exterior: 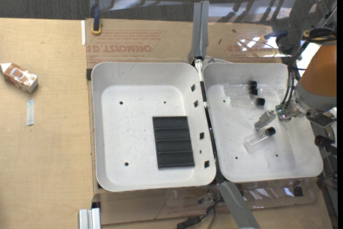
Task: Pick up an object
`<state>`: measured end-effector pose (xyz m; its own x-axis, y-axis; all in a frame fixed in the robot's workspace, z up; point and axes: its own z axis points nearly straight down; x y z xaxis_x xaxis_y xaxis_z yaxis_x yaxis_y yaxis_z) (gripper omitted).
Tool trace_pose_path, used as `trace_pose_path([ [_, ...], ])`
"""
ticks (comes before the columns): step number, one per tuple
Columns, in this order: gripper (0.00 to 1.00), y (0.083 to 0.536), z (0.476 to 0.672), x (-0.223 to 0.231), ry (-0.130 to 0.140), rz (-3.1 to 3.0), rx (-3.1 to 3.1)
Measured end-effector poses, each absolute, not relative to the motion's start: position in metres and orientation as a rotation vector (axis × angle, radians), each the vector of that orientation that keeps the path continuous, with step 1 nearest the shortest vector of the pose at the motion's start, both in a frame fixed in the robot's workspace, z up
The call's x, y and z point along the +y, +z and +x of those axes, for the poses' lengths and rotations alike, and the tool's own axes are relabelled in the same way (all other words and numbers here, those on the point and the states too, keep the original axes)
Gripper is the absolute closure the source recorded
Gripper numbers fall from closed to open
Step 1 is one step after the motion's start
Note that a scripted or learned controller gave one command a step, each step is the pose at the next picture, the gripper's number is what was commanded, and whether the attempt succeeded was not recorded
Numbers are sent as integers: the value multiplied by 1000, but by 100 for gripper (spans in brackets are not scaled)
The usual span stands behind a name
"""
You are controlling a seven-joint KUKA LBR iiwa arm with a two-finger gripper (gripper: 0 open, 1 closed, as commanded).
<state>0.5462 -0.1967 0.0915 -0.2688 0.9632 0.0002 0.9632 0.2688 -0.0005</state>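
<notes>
Three clear small bottles with black caps lie in the right bin (236, 161). One bottle (239, 90) rests near the bin's back, a second bottle (260, 100) lies just in front of it, and a third bottle (256, 139) sits mid-bin with its cap pointing up-right. My gripper (265, 120) hangs low over the right bin, directly above the third bottle and close to its cap. The arm's orange band (321, 72) shows at the right edge. A black ribbed block (173, 142) lies flat in the left bin (107, 115).
A central divider (204, 110) with black clips separates the two bins. Cardboard (139, 43) lies behind the bins. A small printed box (20, 78) and a pale strip (30, 113) rest on the wooden bench at left. Cables run beside the arm at right.
</notes>
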Motion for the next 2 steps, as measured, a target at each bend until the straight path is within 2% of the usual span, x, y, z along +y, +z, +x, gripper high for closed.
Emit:
trace_pose_path([
  [1, 100, 101, 546, -198, 0, -1904, -2500],
  [2, 100, 191, 597, -180, 1, -1884, -2515],
])
